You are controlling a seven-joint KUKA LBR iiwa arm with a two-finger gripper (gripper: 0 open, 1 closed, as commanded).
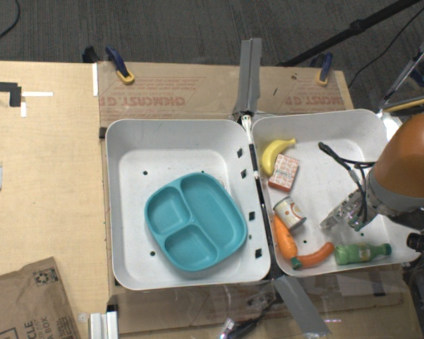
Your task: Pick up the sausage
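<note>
The sausage (312,256) lies untouched on the floor of the right bin (317,123), down near its front wall. It is a curved orange-red piece, its left end touching the tip of the carrot (284,236) and its right end just beside the green bottle (361,253). So the pick has not happened yet; everything that counts is still ahead.

The arm (408,164) reaches in from the right with its orange band over the bin's right side. The hand (346,215) hangs above the bin floor, up and to the right of the sausage, apart from it, with nothing between its fingers. From where I stand the metal parts blur together, and I cannot tell whether it is spread or closed.

Also in that bin are a banana (274,153), a small pink box (284,172) and a tin can (290,212), all left of the hand. The left bin (127,189) holds a teal divided plate (195,221).

What is left, as I judge it: bring the hand down and leftward over the sausage, close on it, and lift. The carrot and bottle crowd both ends, so a grip across the middle looks safest.
</note>
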